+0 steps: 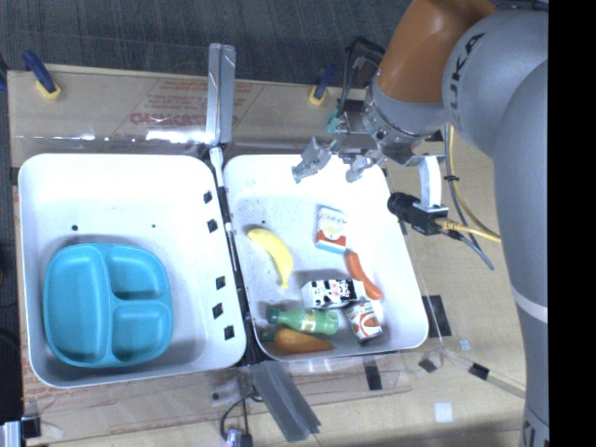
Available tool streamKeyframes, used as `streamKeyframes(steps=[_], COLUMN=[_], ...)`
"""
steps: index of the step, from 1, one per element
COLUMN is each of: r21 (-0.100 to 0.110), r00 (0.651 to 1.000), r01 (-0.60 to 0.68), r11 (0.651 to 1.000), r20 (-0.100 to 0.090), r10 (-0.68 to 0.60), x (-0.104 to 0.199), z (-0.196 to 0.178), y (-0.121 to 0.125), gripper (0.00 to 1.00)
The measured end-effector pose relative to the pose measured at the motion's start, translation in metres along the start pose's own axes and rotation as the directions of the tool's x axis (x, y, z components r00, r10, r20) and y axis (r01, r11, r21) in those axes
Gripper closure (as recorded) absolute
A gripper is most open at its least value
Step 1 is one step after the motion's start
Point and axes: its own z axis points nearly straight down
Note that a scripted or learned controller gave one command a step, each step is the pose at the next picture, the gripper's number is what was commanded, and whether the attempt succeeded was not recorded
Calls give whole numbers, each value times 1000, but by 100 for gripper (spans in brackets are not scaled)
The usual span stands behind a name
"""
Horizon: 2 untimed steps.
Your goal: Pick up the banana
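Observation:
A yellow banana (272,252) lies in the left half of the right bin (391,214), slanting down toward the front. My gripper (331,163) hovers above the bin's far edge, up and to the right of the banana and well apart from it. Its two grey fingers are spread open, with nothing between them.
Also in the right bin are a small white-and-orange carton (330,227), a hot dog (363,275), a black-and-white carton (330,293), a green bottle (304,321), a carrot (300,342) and a small can (367,321). The left bin (56,184) holds a blue divided plate (108,303).

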Motion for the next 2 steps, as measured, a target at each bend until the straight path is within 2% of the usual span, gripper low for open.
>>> streamKeyframes(steps=[1, 2], r21=[0, 0], r00=[995, 995], r01=[-103, -100], r11=[995, 995], r20=[-1, 0], r10=[103, 100], x=[7, 6], z=[177, 167], y=[-60, -61], gripper=[0, 100])
